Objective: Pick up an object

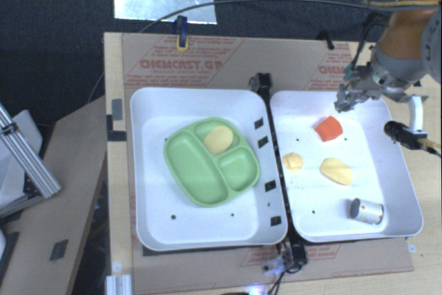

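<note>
The right bin (pixel 394 169) holds an orange-red block (pixel 329 128), a small yellow piece (pixel 293 161), a larger pale yellow lump (pixel 336 171) and a metal can (pixel 366 210) lying on its side. My gripper (pixel 344 101) hangs over the bin's far edge, just up and right of the orange-red block, with nothing visibly between its fingers. In the left bin (pixel 155 217) sits a green divided plate (pixel 210 161) with a yellow piece (pixel 219 139) in its far compartment.
A black divider with clips (pixel 269 148) runs between the two bins. The arm's grey body and orange band (pixel 407 31) fill the upper right. A black fitting (pixel 400 131) juts over the right bin's right rim.
</note>
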Robot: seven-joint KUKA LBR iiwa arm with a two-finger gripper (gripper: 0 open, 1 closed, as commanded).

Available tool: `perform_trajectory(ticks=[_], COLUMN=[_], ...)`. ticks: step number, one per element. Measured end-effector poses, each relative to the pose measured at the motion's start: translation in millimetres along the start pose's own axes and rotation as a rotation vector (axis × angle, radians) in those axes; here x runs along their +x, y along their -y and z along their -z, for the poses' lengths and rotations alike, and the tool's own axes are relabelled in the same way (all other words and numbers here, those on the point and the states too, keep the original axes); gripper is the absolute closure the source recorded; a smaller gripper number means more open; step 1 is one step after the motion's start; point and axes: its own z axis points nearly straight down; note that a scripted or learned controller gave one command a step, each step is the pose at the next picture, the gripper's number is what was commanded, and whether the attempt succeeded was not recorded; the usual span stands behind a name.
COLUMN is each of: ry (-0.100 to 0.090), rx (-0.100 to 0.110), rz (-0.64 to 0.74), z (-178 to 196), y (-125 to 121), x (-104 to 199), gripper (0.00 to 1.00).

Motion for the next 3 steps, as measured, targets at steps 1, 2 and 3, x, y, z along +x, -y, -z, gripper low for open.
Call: perform_trajectory(ticks=[1, 2, 3], ry=[0.000, -0.003, -0.003], rx=[0.000, 0.006, 0.007], rz=[0.005, 0.010, 0.010], z=[50.5, 39.1, 28.8], y=[-2.1, -6.4, -5.0], x=[-0.4, 57.0, 109.6], gripper=[1.00, 1.00, 1.00])
